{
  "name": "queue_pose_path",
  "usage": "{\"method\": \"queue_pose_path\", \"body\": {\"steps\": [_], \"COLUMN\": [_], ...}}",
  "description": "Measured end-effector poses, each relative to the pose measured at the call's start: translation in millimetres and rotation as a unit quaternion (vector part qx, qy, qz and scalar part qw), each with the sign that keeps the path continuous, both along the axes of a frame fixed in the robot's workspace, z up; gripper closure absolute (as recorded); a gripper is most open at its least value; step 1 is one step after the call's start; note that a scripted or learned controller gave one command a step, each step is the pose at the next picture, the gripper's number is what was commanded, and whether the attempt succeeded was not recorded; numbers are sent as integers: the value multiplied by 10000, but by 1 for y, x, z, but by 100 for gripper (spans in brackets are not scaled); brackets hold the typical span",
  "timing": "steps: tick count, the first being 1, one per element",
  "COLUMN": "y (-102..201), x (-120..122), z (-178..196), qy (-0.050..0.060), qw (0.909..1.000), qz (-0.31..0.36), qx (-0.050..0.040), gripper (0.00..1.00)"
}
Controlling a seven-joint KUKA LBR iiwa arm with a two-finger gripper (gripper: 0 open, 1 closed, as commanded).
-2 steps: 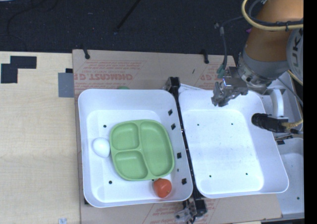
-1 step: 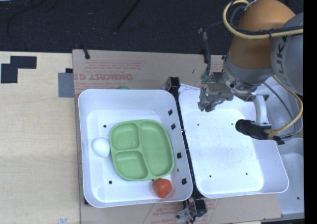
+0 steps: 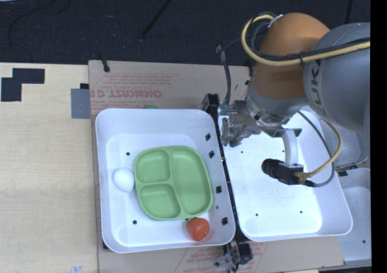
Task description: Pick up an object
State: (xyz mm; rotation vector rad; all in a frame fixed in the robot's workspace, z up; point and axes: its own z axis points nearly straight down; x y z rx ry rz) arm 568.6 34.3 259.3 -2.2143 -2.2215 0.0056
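Note:
The left bin [image 3: 115, 127] holds a green three-compartment plate [image 3: 173, 181] in its middle. A white egg-shaped object [image 3: 123, 179] lies against the plate's left edge. A small orange-red ball [image 3: 198, 228] sits by the plate's front right corner, near the bin's front wall. My gripper [image 3: 232, 131] hangs over the far left corner of the right bin [image 3: 290, 211], close to the divider between the bins. It is apart from all three objects, and nothing shows in it.
The grey arm with its orange band [image 3: 290, 54] covers the back of the right bin. A black cable fitting [image 3: 281, 170] with a yellow hose juts over that bin's middle. Cardboard lies under both bins, and wooden bench top extends to the left.

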Motion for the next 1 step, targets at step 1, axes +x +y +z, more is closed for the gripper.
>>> {"method": "queue_pose_path", "body": {"steps": [1], "y": [57], "x": [-2], "z": [-6], "qy": [-7], "qw": [10000], "qz": [6], "qx": [3], "gripper": [100]}}
